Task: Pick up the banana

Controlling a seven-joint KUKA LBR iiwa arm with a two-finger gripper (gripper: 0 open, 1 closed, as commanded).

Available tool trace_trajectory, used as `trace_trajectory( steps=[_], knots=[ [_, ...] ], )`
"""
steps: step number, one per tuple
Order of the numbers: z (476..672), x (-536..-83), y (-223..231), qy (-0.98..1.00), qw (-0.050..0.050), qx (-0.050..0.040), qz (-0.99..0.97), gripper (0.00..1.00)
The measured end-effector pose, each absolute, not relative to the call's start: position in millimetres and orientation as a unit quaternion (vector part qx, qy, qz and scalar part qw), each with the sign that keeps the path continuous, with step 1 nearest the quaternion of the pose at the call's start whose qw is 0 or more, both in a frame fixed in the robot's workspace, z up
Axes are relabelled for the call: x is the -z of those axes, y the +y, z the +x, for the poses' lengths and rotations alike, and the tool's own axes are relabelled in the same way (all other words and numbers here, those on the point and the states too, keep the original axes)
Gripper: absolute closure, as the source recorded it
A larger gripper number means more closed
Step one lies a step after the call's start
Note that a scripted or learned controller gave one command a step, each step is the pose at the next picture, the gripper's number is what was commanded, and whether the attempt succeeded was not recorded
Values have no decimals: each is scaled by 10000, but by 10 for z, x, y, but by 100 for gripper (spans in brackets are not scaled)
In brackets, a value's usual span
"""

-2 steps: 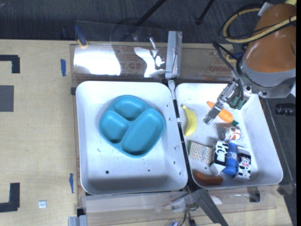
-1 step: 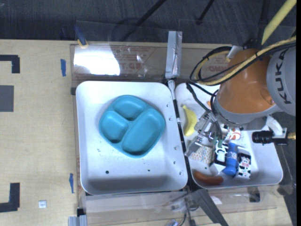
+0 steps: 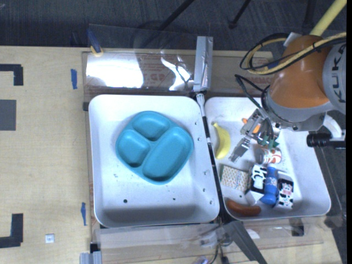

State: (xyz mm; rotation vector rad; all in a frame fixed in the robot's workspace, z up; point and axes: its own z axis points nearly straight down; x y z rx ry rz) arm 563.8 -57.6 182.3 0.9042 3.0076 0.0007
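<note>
Nearest the camera, at the front wall of the right bin (image 3: 322, 199), lies a reddish-brown sausage-shaped item (image 3: 242, 207), smooth and rounded at both ends. Banana (image 3: 222, 141): small, yellow, curved, glossy like moulded plastic, dark tip at its far end; it lies in the right bin close along the left wall, beside the divider between the bins, free of any grasp. Just beside it on the right hangs the gripper (image 3: 245, 142), metallic grey fingers slanting down and left, tips narrowly parted with nothing between them; not touching the banana as far as visible. Below the banana sits a square speckled tan block (image 3: 234, 177), rough-looking. Right of that, a black-and-white patterned carton (image 3: 257, 179) with a blue bottle-like piece (image 3: 269, 190) lying over it, and a small red-and-white can-like object (image 3: 271, 157) near the fingers. Above the gripper bulks the rounded orange band (image 3: 298, 81) with looped cables. Left bin (image 3: 104, 147), smooth white plastic, holds a teal compartment tray (image 3: 154, 146) with three rounded wells.
</note>
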Motion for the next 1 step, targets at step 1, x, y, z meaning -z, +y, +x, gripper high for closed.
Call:
trace_trajectory(
  steps=[1],
  knots=[
    [6172, -2643, -785, 9933, 30, -6, 1155, 0]
  ],
)
